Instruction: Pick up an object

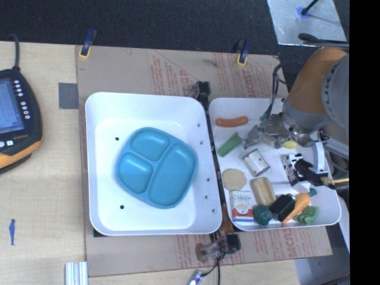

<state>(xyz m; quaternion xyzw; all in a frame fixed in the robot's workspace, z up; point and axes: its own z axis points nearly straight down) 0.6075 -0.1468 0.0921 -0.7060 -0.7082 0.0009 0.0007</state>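
Arm: grey with orange band, reaches in from the right and hangs over the upper right part of the right bin (221, 107).
Pincer (261, 134): low over the bin floor, metal fingers pointing left toward the small items; cannot tell whether they are spread or closed, and nothing shows between them.
Nearest candidates: green block (229, 143) just left of the pincer, sausage (231, 122) above it, small silver box (256, 162) below.
Other clutter: round biscuit (234, 179), tan cylinder (262, 190), carrot (296, 207), packed along the lower edge, touching one another; probably harder to grip cleanly.
Left bin (95, 159): carries a blue divided plate (157, 167), lying flat, well apart from the arm.
Counter (41, 195): teach pendant (15, 119) at far left.
Judgement: approach stage, no pick made yet; the isolated green block looks the easiest target.
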